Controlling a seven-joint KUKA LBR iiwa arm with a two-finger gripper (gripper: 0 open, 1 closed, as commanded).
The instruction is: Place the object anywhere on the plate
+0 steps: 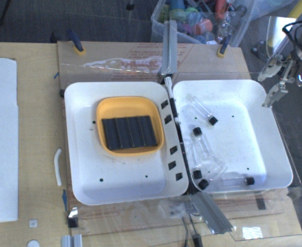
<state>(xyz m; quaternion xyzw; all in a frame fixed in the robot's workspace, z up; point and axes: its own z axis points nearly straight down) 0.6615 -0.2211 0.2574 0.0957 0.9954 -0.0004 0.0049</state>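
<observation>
- Wooden bench [32, 50] bearing two white bins; white sheet [0, 138] at left reading "ND".
- Gripper [274, 89] hovering beyond the right bin [253, 138], fingers spread apart, holding nothing.
- Black ridged object [129, 133] lying on the yellow plate [127, 104] in the left bin [84, 163].

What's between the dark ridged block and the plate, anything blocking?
Nothing visible. The block already lies on the yellow plate in the left bin. The gripper sits apart, over the right bin's far right corner, with the divider between the bins.
</observation>
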